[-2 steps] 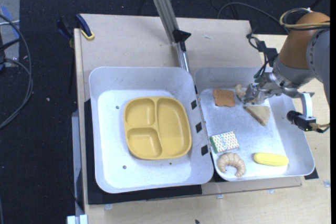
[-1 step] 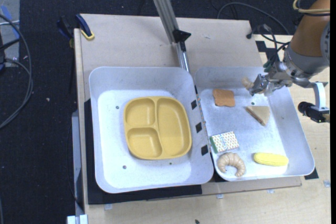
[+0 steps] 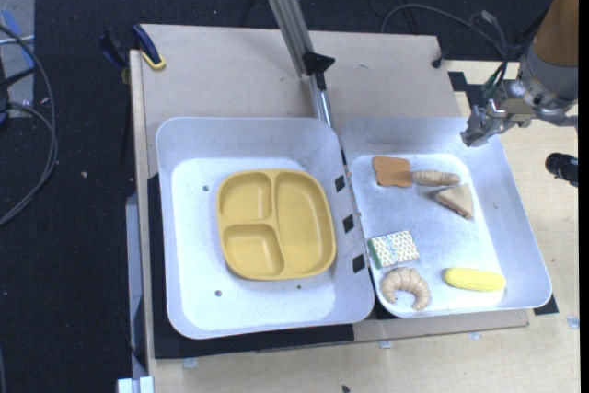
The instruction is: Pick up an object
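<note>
- The grey two-finger gripper (image 3: 478, 132) hung over the far right corner of the shallow white right-hand bin (image 3: 515, 225), below the arm's orange band. Nothing lay between its tips; whether they were spread or pressed together could not be told.
- Nearest to it, down and to the left in the camera view, lay a pale tan finger-shaped toy pastry (image 3: 434, 178), its long axis running left to right across the bin.
- Touching that pastry's left end sat a flat orange-brown toast-like piece (image 3: 392, 171); just below its right end, a beige wedge (image 3: 456, 200).
- Farther toward the near rim rested a green-and-white patterned packet (image 3: 394, 248), a curled tan croissant shape (image 3: 407, 286) and a yellow oblong toy (image 3: 474, 279).
- The left-hand white bin (image 3: 184, 225) held a yellow three-compartment plastic plate (image 3: 276, 224), well apart from the gripper.
</note>
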Robot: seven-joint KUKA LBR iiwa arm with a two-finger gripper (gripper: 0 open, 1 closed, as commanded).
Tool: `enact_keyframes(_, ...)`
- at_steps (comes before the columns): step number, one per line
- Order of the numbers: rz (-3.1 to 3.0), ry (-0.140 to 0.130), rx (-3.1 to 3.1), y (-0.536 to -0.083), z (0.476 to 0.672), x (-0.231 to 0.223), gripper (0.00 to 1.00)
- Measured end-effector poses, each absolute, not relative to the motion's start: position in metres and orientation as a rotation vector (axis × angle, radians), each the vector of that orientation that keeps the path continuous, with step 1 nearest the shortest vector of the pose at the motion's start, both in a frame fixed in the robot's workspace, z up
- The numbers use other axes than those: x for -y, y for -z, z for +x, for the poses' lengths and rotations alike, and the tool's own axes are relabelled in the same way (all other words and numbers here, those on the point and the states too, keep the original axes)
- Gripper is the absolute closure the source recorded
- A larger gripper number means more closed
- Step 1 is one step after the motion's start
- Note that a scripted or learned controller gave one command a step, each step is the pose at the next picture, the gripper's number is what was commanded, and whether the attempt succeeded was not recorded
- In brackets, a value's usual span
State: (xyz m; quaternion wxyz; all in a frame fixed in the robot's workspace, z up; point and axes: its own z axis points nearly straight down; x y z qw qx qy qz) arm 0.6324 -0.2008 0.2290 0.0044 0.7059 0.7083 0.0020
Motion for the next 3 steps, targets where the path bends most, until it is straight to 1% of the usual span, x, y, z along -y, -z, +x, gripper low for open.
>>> enact_keyframes(1, 2.213, -0.004, -2.221, -0.265, 0.634, 0.201, 1.0)
enact_keyframes(2, 2.215, -0.001, -2.23, -0.251, 0.636, 0.151, 1.0)
enact_keyframes(3, 2.215, 0.0, -2.231, -0.238, 0.63, 0.096, 1.0)
